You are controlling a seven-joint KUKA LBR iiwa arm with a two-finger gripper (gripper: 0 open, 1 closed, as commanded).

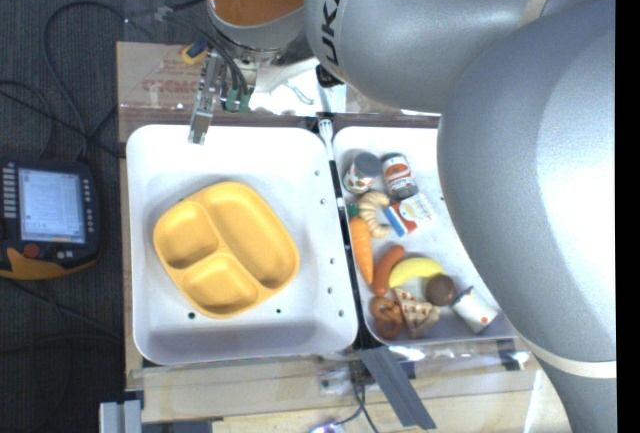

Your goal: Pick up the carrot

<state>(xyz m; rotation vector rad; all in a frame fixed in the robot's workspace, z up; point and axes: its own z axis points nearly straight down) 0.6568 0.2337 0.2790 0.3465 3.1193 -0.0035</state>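
The carrot (362, 247) is orange and tapered. It lies lengthwise in the right bin (455, 241), close against that bin's left wall, among other toy food. My gripper (214, 113) hangs over the far left rim of the left bin (150, 321), well away from the carrot, up and to the left of it. I see nothing held in it. The big grey arm covers the right side of the view and part of the right bin.
A yellow compartment plate (226, 246) lies in the middle of the left bin. Around the carrot sit a small can (398, 175), a banana (414, 271), a red sausage (390, 258) and a waffle piece (412, 308). A pendant (46, 218) rests left of the bench.
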